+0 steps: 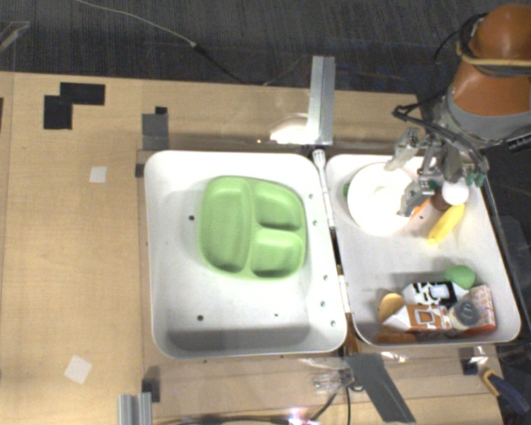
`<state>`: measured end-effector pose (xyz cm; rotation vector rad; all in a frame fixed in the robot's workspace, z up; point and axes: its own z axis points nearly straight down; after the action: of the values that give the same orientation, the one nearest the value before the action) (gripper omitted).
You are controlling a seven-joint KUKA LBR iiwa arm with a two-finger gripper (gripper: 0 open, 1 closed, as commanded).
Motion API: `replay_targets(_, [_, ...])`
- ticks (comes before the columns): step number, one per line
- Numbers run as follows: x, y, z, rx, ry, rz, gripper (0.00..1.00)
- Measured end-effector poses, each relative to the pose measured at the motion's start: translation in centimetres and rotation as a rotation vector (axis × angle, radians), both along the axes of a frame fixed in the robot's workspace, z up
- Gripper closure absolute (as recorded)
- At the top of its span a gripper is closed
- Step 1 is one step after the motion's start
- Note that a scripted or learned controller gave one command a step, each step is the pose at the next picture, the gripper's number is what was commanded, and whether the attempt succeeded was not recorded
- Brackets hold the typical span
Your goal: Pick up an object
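Down at the near edge of the right bin (504, 277) sits an orange box (442, 312) beside a small green piece (460, 274). Further back, the gripper (422, 187) hovers low over a white plate (378, 198), a yellow banana-like object (446, 222) just beside it; whether it's clenched or released, cannot tell. Left bin (173, 264) carries a green divided tray (251, 227).

Green divided tray (251, 226) in left bin (173, 326)
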<state>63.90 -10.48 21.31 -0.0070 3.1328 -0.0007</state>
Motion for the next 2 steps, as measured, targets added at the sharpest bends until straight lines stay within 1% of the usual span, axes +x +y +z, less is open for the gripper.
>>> replay_targets(1, [0.2,-9.5,-10.0,0.001,0.005,-0.226,0.0])
replay_targets(2, [-0.2,-9.7,-11.2,0.002,-0.024,-0.288,0.0])
